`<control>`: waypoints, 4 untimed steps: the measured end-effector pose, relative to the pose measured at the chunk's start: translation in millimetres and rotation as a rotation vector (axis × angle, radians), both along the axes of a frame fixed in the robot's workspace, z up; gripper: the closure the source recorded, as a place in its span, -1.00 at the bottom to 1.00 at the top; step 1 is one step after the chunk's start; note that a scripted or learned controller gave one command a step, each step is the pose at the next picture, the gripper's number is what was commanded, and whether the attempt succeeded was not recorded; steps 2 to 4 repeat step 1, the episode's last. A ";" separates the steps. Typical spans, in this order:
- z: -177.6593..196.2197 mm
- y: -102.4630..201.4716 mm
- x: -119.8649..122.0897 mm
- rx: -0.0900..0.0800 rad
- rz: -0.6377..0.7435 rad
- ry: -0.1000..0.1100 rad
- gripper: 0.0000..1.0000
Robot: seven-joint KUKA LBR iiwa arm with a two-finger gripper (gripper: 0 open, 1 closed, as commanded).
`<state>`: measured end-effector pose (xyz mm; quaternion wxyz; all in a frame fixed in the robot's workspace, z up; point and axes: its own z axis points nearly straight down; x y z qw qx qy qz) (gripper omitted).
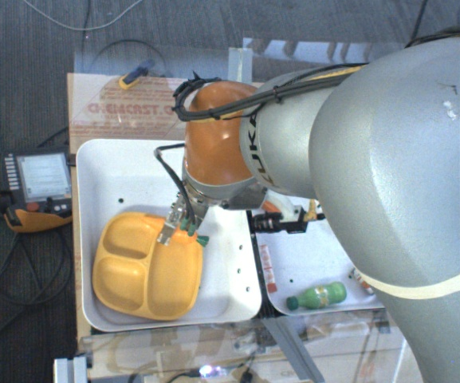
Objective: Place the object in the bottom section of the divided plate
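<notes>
A yellow divided plate (138, 276) lies in the front of the left bin (118, 158), with two small sections on its left and one large section on its right. My gripper (175, 223) hangs just over the plate's upper right rim. A small orange object with green tips (193, 233) sits right beside the gripper at that rim. Whether it is held or resting on the plate is hidden by the wrist.
A green bottle (317, 296) lies in the front of the right bin (293, 262). A red-orange item (271, 207) peeks out under the arm at the right bin's back. The arm covers most of the right bin. A tablet (37, 178) sits left of the bench.
</notes>
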<state>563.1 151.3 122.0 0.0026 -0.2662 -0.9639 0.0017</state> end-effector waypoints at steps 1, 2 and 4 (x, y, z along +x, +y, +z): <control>-1.4 1.9 -3.7 0.000 0.004 0.014 -1.00; -1.4 1.9 -3.7 0.000 0.004 0.014 -1.00; -1.4 1.9 -3.7 0.000 0.004 0.014 -1.00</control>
